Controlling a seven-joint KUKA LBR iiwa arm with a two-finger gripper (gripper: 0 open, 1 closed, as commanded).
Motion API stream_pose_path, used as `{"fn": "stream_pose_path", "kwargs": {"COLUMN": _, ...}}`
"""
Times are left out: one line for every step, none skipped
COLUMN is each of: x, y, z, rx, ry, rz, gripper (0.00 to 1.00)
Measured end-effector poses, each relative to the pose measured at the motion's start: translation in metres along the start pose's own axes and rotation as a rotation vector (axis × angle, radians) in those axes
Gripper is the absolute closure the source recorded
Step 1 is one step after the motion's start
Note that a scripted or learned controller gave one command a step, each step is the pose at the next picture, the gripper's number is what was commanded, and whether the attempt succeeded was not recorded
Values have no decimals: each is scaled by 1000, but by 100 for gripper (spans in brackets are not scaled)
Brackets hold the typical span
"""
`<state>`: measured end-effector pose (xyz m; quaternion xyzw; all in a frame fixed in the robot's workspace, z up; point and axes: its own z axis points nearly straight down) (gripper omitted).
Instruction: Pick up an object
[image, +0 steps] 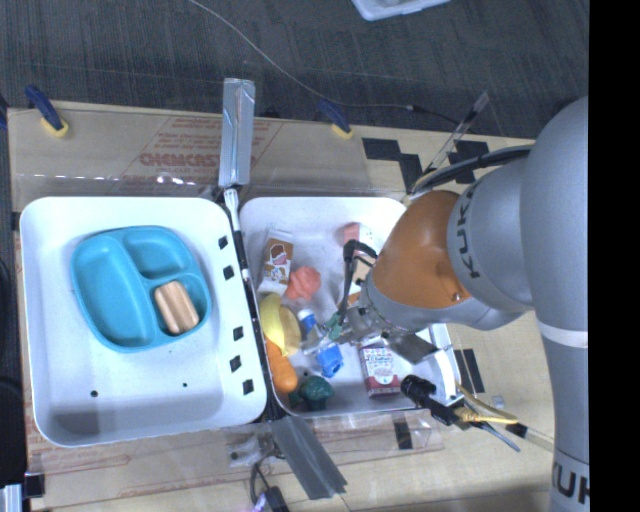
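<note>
Arm is down in the right bin (330, 212), orange wrist band covering most of its right half. Gripper (335, 325) sits low over the clutter near the bin's middle; can't tell its state from this angle, the wrist housing blocks the tips, and nothing visibly sits in its grasp. Candidate objects are all in the right bin: yellow banana (279, 322) and orange carrot-like piece (284, 372) along the left wall, blue block (328, 360) just beside the gripper, dark green item (314, 392) at the near edge, red-white carton (378, 368) near the wrist, pink-red fruit (305, 283) and small brown carton (277, 260) toward the back. Left bin (60, 380) holds a blue divided plate (120, 290) with a bread roll (176, 306) on it, well apart from the arm. My read: the blue block is the nearest target. To do it well, centre on one item, not the gap between block and banana, go straight down, close fully before lifting, lift vertically. Risk: neighbours touching, so a pinch could catch two or push the block aside.
</note>
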<state>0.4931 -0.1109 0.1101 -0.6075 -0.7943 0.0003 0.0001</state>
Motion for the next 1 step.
{"fn": "stream_pose_path", "kwargs": {"x": 29, "y": 57, "z": -82, "rx": 1, "ry": 2, "rz": 377, "gripper": 100}}
